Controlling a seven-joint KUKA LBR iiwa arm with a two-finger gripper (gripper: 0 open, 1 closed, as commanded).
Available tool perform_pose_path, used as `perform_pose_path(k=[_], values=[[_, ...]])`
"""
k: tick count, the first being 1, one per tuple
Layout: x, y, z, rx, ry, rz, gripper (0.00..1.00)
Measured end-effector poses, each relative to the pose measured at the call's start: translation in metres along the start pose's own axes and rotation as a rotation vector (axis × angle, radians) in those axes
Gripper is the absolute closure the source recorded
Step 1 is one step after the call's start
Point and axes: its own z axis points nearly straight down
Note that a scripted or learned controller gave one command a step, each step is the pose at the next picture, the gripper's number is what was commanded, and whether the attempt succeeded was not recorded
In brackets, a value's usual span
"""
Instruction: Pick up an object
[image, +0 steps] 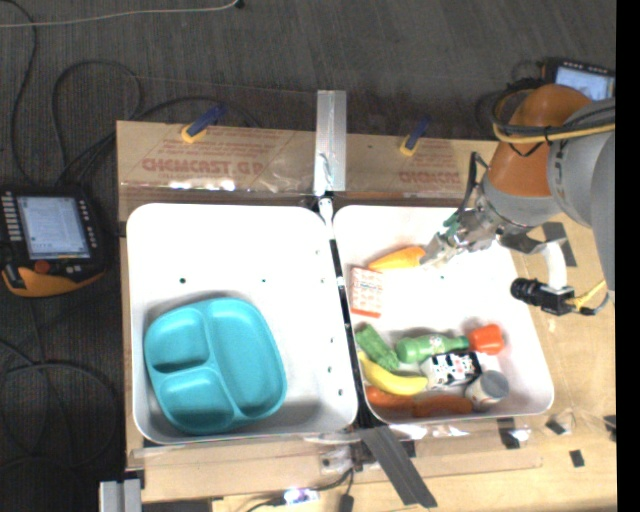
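Note:
My gripper (440, 248) hangs low over the back of the right bin (520, 330), reaching in from the right. Its tip sits right at the right end of an orange wedge-shaped object (393, 259) lying near the bin's back left. Whether it touches the object is unclear. In front of that lies a red-and-white card (367, 292). Along the front of the bin are a green bottle (425, 348), a green vegetable (375, 343), a yellow banana (392, 380), an orange-red piece (486, 338), a black-and-white packet (450, 369) and a grey can (490, 387).
The left bin (230, 240) holds a teal divided plate (212, 364) at its front left. A metal divider post (331, 140) stands behind the seam between the bins. A tablet-like pendant (48, 232) lies on the floor at far left.

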Motion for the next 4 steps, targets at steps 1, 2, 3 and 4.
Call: perform_pose_path(k=[1, 2, 3, 4], values=[[0.001, 0.028, -0.079, -0.002, 0.0, -0.06, 1.0], [0.078, 0.012, -0.067, 0.001, 0.001, 0.044, 1.0], [0.09, -0.106, -0.092, 0.002, 0.001, 0.016, 1.0], [0.059, -0.118, -0.03, 0.003, 0.002, 0.005, 1.0]])
